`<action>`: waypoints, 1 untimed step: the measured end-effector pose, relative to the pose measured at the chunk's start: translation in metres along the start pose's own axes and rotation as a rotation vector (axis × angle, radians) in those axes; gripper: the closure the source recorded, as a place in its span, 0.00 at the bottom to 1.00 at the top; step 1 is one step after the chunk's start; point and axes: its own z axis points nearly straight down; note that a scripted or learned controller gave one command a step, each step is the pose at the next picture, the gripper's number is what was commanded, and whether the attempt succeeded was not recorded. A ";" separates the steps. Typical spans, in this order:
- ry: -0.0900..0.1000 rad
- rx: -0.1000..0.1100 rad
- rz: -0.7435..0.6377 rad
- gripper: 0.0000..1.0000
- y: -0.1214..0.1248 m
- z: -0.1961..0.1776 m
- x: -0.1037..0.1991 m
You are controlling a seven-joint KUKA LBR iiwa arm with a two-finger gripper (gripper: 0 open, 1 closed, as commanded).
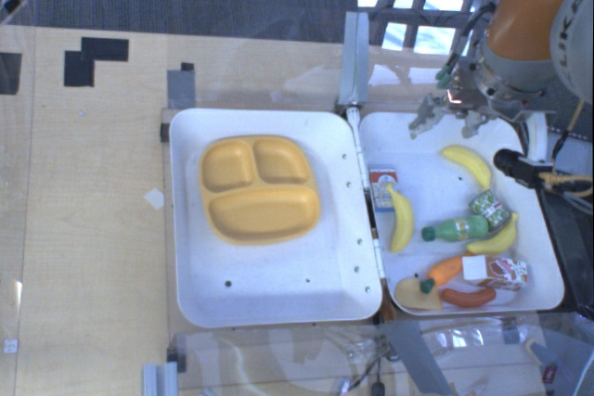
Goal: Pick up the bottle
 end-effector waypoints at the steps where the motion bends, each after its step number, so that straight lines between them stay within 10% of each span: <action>1: 0.000 0.002 0.135 0.00 -0.064 0.115 -0.008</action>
